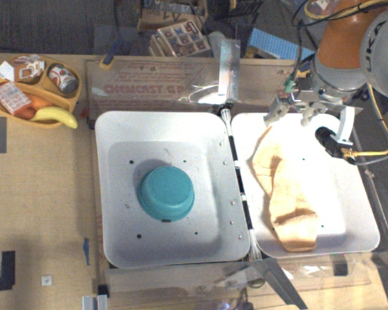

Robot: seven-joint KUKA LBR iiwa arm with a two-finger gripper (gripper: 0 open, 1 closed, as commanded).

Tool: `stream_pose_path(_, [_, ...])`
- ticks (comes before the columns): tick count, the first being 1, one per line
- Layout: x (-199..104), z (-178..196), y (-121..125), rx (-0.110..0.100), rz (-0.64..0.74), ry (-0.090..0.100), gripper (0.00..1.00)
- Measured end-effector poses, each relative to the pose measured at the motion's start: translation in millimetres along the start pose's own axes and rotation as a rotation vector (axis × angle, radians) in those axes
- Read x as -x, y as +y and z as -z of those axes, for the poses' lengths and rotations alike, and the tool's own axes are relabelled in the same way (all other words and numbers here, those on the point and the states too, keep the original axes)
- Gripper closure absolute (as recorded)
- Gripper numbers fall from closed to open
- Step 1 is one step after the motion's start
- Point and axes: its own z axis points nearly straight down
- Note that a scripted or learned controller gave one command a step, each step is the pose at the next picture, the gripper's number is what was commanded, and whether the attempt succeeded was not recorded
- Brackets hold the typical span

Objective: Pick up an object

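A teal bowl (167, 193) lies upside down in the middle of the left bin (116, 134). A tan cloth (283, 189) stretches from the back to the front of the right bin (355, 199). My gripper (291, 113) hangs over the back edge of the right bin, just above the far end of the cloth. Its two fingers (275, 113) are spread apart with nothing between them.
A divider rail (238, 173) separates the two bins. A cardboard panel (155, 86) runs behind the bins. At the far left sits a yellow dish (26, 102) with a banana and toy food. A black cable (333, 144) hangs by the arm.
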Motion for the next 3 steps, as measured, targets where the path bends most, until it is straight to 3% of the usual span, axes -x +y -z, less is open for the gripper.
stream_pose_path(1, [9,-121,10,0.003,0.073,-0.001,0.0])
stream_pose_path(2, [9,-110,11,0.006,0.072,-0.002,1.0])
stream_pose_path(3, [-34,-23,11,0.001,0.159,0.0,1.0])
